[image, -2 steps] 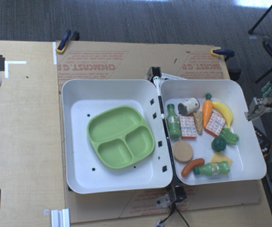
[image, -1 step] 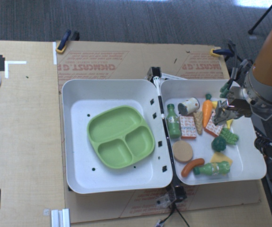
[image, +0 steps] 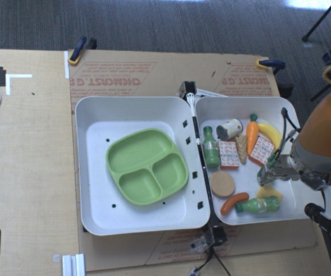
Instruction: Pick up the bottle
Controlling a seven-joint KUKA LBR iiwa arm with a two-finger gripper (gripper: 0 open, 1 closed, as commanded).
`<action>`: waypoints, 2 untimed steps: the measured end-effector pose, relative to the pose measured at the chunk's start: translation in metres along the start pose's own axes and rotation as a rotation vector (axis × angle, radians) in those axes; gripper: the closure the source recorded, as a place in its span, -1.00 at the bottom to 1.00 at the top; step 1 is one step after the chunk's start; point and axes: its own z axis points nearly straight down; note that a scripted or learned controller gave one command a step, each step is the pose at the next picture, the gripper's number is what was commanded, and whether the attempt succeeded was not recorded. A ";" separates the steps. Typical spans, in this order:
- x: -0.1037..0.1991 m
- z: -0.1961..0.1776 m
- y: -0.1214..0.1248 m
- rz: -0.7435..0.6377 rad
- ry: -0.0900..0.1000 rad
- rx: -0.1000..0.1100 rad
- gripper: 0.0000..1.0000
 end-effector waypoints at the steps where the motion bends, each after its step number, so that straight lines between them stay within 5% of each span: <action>1: -0.002 -0.126 0.001 -0.019 -0.002 -0.002 1.00; 2: -0.043 -0.142 0.001 0.245 -0.002 -0.002 1.00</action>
